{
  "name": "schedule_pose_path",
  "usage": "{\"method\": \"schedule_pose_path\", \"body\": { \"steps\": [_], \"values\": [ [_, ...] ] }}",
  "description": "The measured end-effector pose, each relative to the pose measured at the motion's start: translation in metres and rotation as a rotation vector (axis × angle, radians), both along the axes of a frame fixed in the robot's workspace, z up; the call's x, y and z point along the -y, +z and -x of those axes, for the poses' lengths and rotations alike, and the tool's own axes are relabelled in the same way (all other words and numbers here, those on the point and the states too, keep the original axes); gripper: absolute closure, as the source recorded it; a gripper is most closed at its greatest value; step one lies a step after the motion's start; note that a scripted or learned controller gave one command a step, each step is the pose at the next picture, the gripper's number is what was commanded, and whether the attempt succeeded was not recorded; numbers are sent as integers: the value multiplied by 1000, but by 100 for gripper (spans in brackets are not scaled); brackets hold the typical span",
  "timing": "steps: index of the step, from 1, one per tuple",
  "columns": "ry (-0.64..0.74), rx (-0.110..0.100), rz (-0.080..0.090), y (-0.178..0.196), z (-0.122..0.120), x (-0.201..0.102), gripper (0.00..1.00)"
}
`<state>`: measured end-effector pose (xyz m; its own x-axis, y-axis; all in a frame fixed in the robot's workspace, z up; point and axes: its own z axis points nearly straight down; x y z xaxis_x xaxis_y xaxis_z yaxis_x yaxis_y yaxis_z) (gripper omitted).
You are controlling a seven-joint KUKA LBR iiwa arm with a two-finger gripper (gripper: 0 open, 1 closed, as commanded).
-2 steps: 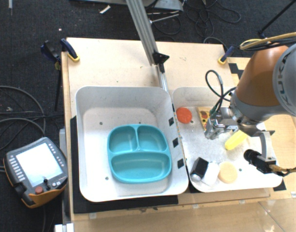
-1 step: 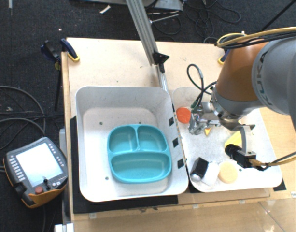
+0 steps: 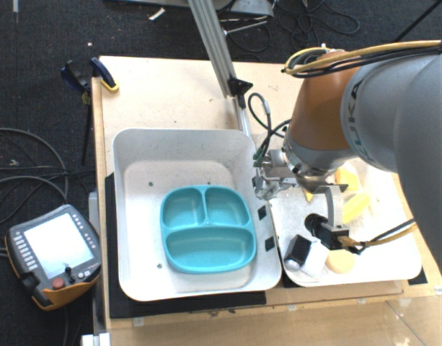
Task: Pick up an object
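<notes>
Over the right bin (image 3: 397, 262), arm (image 3: 329, 121) low, jaws' state unclear, teal plate (image 3: 206, 229) in left bin (image 3: 134, 157).

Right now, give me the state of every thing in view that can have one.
Teal three-compartment plastic plate: flat, right way up, in left white bin.
Yellow blocks: lying in right white bin, partly behind the arm.
Pale round disc: lying flat near right bin's front edge.
Small black block: lying near the disc.
Hand: low over right bin.

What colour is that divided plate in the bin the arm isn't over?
The plate is plain turquoise, clearest in the camera view.
</notes>
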<state>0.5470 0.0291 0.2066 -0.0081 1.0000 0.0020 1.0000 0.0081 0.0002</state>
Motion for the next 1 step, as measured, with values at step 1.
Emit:
{"method": "schedule_pose_path", "body": {
  "steps": [1],
  "values": [
    [0,2,-1,23,-6,-55,100]
  ]
}}
